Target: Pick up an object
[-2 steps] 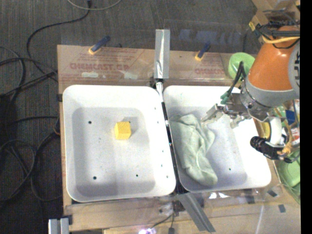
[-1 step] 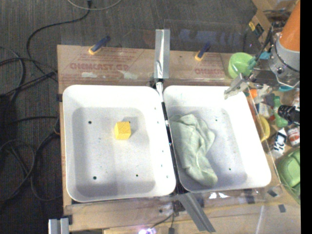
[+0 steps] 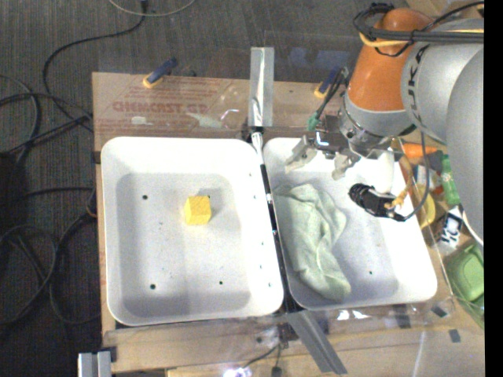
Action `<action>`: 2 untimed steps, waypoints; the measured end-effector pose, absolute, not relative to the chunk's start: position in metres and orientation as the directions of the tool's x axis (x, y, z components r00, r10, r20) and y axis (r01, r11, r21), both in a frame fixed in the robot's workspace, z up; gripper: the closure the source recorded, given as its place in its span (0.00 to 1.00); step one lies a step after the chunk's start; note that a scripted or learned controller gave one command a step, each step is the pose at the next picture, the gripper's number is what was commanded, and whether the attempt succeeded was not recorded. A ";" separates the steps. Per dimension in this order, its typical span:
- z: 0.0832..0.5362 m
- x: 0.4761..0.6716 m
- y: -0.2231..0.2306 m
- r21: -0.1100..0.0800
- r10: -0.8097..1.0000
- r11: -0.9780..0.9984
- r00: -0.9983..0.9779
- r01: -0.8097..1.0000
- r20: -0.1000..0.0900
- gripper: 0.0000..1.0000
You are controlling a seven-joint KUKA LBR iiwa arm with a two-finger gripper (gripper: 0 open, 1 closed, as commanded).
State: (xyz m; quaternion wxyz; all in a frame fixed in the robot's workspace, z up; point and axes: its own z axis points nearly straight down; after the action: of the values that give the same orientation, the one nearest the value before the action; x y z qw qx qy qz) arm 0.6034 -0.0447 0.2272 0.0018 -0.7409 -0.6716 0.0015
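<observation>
A small yellow cube [image 3: 197,210] lies near the middle of the left white bin [image 3: 134,163]. A crumpled pale green cloth [image 3: 316,234] lies in the left half of the right bin [image 3: 401,281]. My gripper [image 3: 319,163] hangs over the back of the right bin, just above the cloth's far end. Its two fingers [image 3: 297,158] are spread apart with nothing between them, so it is open. The grey arm with its orange band [image 3: 385,53] comes in from the upper right.
A metal post [image 3: 262,85] rises at the back between the two bins. Blue clamps [image 3: 159,71] hold the board's rear edge. Green and orange items [image 3: 465,273] crowd the right side beyond the right bin.
</observation>
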 end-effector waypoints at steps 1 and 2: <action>0.172 0.628 -0.108 -0.004 0.991 -0.132 0.132 0.991 -0.004 0.00; 0.094 0.609 -0.115 0.001 0.999 -0.033 0.033 0.999 0.001 0.00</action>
State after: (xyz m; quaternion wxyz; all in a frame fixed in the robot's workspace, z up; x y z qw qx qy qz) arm 0.6089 -0.1153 0.0942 0.0000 -0.7185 -0.6955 -0.0005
